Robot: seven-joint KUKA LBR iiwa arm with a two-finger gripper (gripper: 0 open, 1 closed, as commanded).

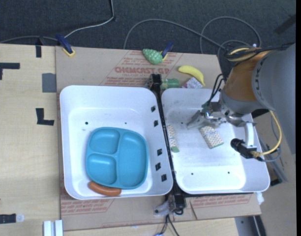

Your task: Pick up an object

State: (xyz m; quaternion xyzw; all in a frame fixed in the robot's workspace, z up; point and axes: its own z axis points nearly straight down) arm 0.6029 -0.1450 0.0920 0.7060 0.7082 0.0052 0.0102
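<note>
In the right bin (239,181), a small speckled packet (212,137) lies flat on the floor, right of the middle. My gripper (203,121) hangs just above and to the left of it, its metal fingers (192,122) spread open with nothing between them. A thin patterned strip (172,136) lies against the right bin's left wall. The left bin (74,132) holds a blue divided plate (117,157) with an orange sausage (105,190) at the plate's front edge.
Behind the bins on the cardboard lie a banana (191,73), a green knobbly toy (153,56) and a small wrapper (193,84). The grey arm (268,82) with its cables covers the right bin's far right corner.
</note>
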